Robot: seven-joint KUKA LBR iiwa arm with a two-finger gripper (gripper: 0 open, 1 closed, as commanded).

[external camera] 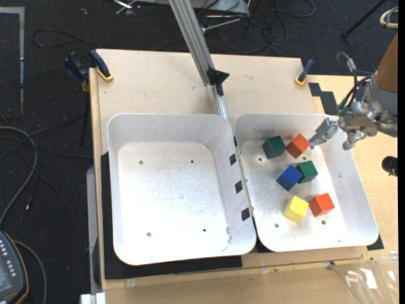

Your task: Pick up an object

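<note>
In the camera view, two white bins are seen side by side on the bench, and all the blocks lie in the right bin (354, 189). The blue cube (289, 177) is taken as landmark. A green cube (307, 170) is seen touching it on its right. A dark green cube (274, 147) lies up and left of it, with an orange cube (297, 145) just beside that one. A yellow cube (295, 208) lies below the blue cube, and a second orange-red cube (323, 204) below and to the right. The left bin (120, 144) lies well to the left.

The gripper (338, 133) is seen up and right of the blue cube, near the orange cube; its two fingers are spread apart, with nothing between them.

The cubes are judged to be light, rigid and smooth-faced. A hold across two opposite flat faces is advised, and the orange cube, nearest to the fingers, is judged the likeliest to be picked.
</note>
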